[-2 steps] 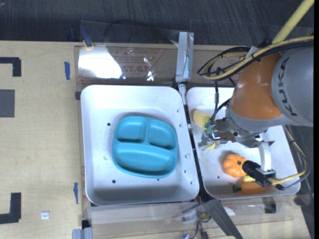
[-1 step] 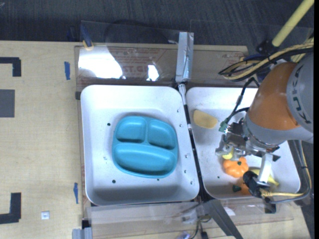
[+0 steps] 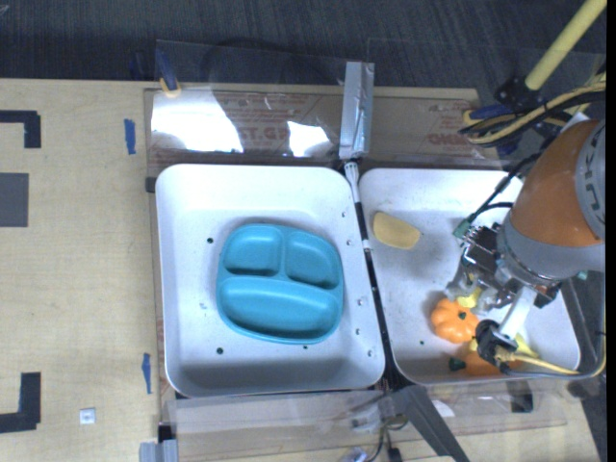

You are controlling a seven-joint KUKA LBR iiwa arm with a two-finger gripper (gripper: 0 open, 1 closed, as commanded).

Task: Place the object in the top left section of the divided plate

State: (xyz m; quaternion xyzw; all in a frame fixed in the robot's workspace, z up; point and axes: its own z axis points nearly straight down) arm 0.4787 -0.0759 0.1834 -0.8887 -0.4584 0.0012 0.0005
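**Zero objects on the plate: pick stage, transfer not begun**

Two white bins sit side by side on the bench (image 3: pixel 77 258). The left bin (image 3: pixel 183 287) holds the blue divided plate (image 3: pixel 279 308), roughly centred, with two small sections on the far side and one long section on the near side. The top left section (image 3: pixel 252 252) shows bare blue, as do the other two.

In the right bin (image 3: pixel 423 195), the claw (image 3: pixel 474 292) is low over the near right part, with the arm (image 3: pixel 563 200) reaching in from the right. The orange object (image 3: pixel 449 321) lies just beside the claw on its left. Whether they touch cannot be settled. Judged from the claw's position, this is the task's thing, though the task sentence does not name it. A pale yellow piece (image 3: pixel 396 230) lies well apart, toward the far left of the same bin. A second orange item (image 3: pixel 472 364) sits near the near wall.

Progress (judgement): nothing that counts is done. What is left:
- a secure grasp
- a lift clear of the walls between the bins
- a carry across to the left bin
- a descent over the top left section
- release

Not resolved:
- Claw state: cannot tell whether it is spread, pressed together or pinching anything, because the wrist covers it from above.
- Orange object: partly covered and rounded, with the exact shape unclear.
- Second orange item: partly hidden, so it is unclear whether it is separate or joined to the first.
- Arm: cut off at the right edge
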